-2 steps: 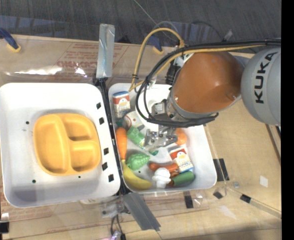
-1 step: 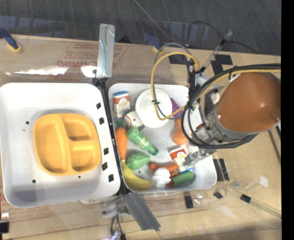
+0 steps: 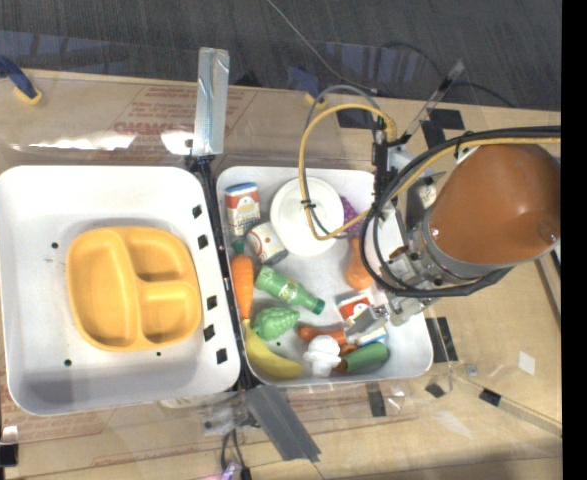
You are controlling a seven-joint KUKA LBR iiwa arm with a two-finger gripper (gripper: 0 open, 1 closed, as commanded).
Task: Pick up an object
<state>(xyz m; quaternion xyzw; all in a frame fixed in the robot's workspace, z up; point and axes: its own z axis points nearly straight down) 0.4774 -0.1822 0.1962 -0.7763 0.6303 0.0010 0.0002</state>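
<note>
Gripper (image 3: pixel 371 320) hangs low in the right bin (image 3: pixel 425 353) — grip state unclear — green cucumber (image 3: pixel 366 359) lying crosswise just below it.

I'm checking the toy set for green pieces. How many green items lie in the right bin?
3: a green bottle mid-bin, a green leafy vegetable just below it, and a dark green piece by the bottom wall, below the pincer. The arm may hide more.

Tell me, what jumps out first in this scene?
Probably the yellow divided tray, alone in the left bin. Next, the arm's big orange band over the right bin, which is crowded with toy food: a banana, a carrot and a green bottle.
</note>
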